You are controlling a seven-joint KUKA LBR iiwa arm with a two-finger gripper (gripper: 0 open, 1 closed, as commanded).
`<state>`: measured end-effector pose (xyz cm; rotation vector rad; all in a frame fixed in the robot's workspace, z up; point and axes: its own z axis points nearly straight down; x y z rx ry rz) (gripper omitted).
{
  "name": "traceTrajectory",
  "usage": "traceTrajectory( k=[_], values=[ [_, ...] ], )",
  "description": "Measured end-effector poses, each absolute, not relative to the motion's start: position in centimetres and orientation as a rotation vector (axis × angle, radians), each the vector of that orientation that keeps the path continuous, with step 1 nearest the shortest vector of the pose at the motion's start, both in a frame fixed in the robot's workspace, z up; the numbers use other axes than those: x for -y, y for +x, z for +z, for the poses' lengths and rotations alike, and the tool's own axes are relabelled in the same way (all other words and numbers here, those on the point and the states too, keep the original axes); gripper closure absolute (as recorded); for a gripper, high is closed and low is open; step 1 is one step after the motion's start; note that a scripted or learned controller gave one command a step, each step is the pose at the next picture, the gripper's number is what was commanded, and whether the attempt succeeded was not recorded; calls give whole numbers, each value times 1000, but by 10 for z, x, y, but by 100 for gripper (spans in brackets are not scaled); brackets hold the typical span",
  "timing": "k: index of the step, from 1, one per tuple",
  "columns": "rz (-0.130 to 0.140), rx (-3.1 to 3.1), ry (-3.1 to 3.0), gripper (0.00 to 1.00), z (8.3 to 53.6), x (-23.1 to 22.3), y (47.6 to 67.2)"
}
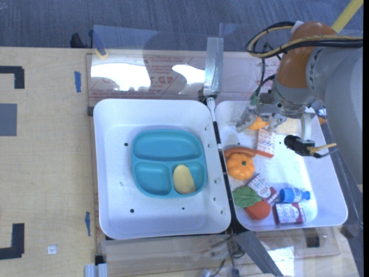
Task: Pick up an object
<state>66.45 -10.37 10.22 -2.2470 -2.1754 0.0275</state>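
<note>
Desk [40, 172]: pale wood, carrying two shallow white bins side by side.

Left bin [109, 154]: holds a teal divided tray [167, 161]; a yellow lemon-like piece [184, 179] sits in the tray's lower right compartment, long axis running near to far.

Right bin [331, 203]: my working bin, holding the clutter below.

My arm, orange band [301, 51] above the wrist, reaches in over the far end of the right bin.

My gripper [266, 119]: low over the bin's far left corner, something small and orange at its tip. Whether it is released or clenched I cannot tell, nor whether it has anything.

Candidates, all nearer the camera than my gripper:
- Toy pumpkin [240, 166], roundish, no clear long axis, against the bin's left wall.
- Red tomato-like piece [258, 210] with a green leaf [245, 197] touching it.
- Dark red packet [289, 213], long axis left to right.
- Small blue bottle [293, 195], lying down, long axis left to right, cap end pointing right.
- Red-and-white carton [264, 141], just beside my gripper, long axis near to far; I judge it the closest pick.
</note>
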Motion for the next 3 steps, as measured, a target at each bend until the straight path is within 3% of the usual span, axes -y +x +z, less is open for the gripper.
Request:
traceTrajectory(
  k=[1, 2, 3],
  values=[
    [7, 2209, -2233, 0, 93, 108, 668],
    [14, 2207, -2229, 100, 102, 108, 667],
    [-17, 2265, -2190, 100, 218, 39, 670]
  ],
)
